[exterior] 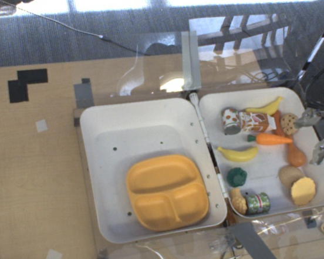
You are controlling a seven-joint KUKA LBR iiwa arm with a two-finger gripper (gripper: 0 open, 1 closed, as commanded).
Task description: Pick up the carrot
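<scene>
The carrot (pixel 273 138), orange with a small green top pointing left, lies flat in the upper middle of the right bin (pixel 279 208). My gripper (pixel 318 133) hovers at that bin's right rim, to the right of the carrot and apart from it. Its two metal fingers (pixel 310 117) are spread open with nothing between them. A cookie (pixel 289 122) and an orange pear-shaped fruit (pixel 295 154) sit between the carrot's tip and the gripper.
The right bin also holds two bananas (pixel 239 153), a can (pixel 230 121), a red-and-white packet (pixel 254 121), a green broccoli (pixel 236 176), a potato (pixel 287 174), a yellow piece (pixel 303 190) and a green can (pixel 257 203). An orange divided tray (pixel 167 191) lies in the left bin (pixel 109 133).
</scene>
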